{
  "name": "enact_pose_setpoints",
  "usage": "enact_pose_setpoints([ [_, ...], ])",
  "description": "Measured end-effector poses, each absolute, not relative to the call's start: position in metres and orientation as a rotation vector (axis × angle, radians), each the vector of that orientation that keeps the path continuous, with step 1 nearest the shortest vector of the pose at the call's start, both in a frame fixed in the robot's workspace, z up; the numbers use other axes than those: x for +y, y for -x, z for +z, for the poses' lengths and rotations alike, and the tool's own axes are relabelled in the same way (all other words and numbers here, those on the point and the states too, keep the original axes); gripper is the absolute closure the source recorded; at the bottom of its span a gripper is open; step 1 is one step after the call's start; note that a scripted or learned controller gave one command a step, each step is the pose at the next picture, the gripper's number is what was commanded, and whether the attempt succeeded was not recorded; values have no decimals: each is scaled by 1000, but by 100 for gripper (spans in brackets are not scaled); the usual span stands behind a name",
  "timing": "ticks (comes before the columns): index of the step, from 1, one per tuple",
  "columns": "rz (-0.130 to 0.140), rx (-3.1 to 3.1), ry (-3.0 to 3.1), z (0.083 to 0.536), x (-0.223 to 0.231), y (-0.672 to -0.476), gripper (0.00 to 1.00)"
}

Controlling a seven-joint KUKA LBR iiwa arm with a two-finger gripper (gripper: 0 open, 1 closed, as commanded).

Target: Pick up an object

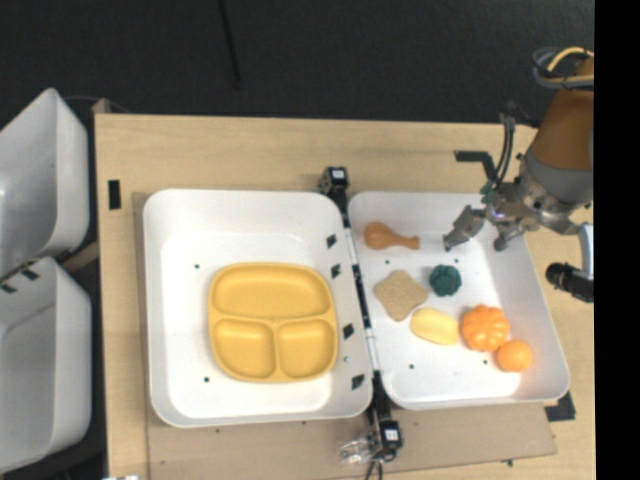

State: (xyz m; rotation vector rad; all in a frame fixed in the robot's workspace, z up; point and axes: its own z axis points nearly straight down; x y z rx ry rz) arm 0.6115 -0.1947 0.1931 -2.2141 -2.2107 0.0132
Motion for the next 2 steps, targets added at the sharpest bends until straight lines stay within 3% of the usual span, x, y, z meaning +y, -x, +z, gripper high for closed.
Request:
enact_pose_setpoints([
  [1, 1, -2221, 2219, 201, -194, -614, 0],
  [2, 9, -2219, 2216, 135, -192, -616, 0],
])
